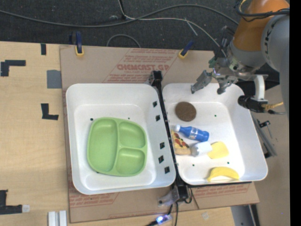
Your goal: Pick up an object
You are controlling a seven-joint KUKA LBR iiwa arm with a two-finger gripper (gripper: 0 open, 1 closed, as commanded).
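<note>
Approach step: tool [210, 85] spread wide, nothing held, poised over right bin [244, 126] far rim. Brown cookie [186, 110] lies just below-left. Next, I reckon: descend, centre fingers, close.

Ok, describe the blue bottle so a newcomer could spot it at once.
Look in the right bin, near its middle, just below the round brown cookie. The bottle lies on its side. It is the only blue thing there; its neighbours are yellow, white or brown.
</note>
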